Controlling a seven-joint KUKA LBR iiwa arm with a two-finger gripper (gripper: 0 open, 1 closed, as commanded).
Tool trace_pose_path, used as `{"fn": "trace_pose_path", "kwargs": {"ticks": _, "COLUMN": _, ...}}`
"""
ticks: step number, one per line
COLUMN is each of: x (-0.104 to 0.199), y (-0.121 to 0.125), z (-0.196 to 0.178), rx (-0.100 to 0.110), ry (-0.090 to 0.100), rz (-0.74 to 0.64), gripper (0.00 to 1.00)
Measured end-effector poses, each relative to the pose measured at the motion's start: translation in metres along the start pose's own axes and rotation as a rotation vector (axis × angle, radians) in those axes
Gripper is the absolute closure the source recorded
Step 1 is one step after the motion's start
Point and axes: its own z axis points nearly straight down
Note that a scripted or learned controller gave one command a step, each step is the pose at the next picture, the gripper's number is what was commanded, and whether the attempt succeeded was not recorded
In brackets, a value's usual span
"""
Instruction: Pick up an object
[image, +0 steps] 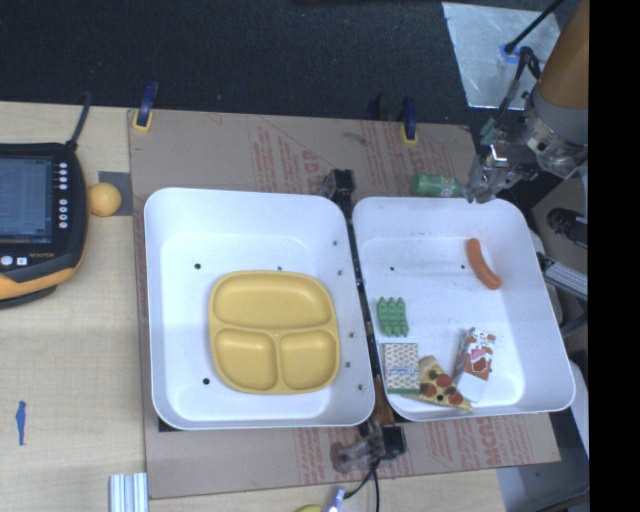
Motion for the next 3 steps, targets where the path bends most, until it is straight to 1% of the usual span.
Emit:
{"fn": "trace_pose_path", "kwargs": {"ticks": 1, "x": 0.0, "y": 0.0, "z": 0.001, "rx": 0.002, "ry": 0.0, "rz": 0.0, "gripper": 0.0}}
{"fn": "trace_pose_path", "kwargs": {"ticks": 2, "x": -0.062, "y": -0.019, "z": 0.016, "rx": 0.003, "ry": -0.001, "rz": 0.002, "gripper": 0.0}}
{"fn": "trace_pose_path", "kwargs": {"ticks": 3, "x": -0.069, "y": -0.024, "z": 0.093, "rx": 0.005, "ry": -0.001, "rz": -0.001, "gripper": 0.0}}
